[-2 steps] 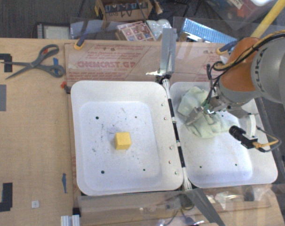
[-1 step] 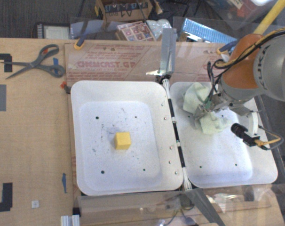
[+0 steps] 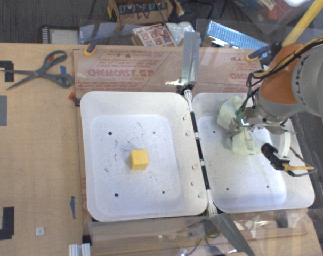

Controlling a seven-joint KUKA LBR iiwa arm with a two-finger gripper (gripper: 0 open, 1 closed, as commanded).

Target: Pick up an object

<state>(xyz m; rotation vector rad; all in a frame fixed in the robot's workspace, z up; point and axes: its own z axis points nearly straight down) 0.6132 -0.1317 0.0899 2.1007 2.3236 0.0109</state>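
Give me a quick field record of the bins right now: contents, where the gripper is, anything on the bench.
left bin: one yellow cube, near the middle
right bin: pale crumpled cloth, upper part
gripper: down at the cloth; grip cannot be judged
arm: over the right bin's upper right
bench: scissors at upper left, outside the bins

Things in the two bins

A small yellow cube sits flat near the middle of the left bin, alone on the speckled floor, well apart from every wall. In the right bin, a pale green, crumpled soft cloth lies bunched in the upper left part, near the divider, with a lower fold trailing toward the bin's middle, partly covered from the right.
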